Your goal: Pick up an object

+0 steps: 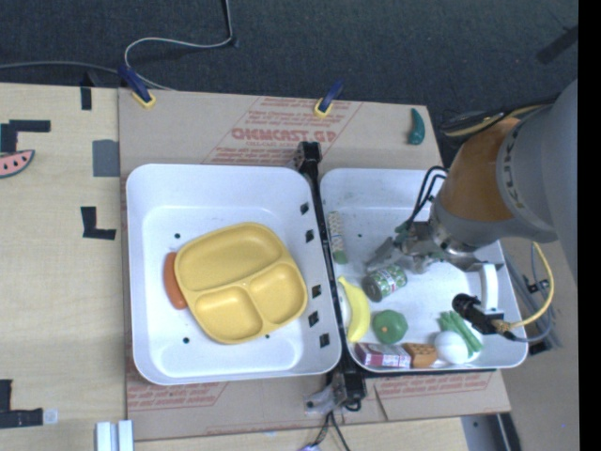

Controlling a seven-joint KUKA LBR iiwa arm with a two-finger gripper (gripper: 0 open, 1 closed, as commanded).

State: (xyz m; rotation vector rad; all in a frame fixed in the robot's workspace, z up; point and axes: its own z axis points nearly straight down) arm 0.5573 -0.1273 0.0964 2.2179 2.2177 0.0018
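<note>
Camera view: we see the gripper (392,255) just above the can (385,281).
Claw: we cannot tell its state.
Risk: we may knock the can toward the banana (356,310).

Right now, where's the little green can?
In the camera view the green can lies on its side in the right bin, near the middle, just above the green ball and right of the banana, directly beneath the gripper.
</note>
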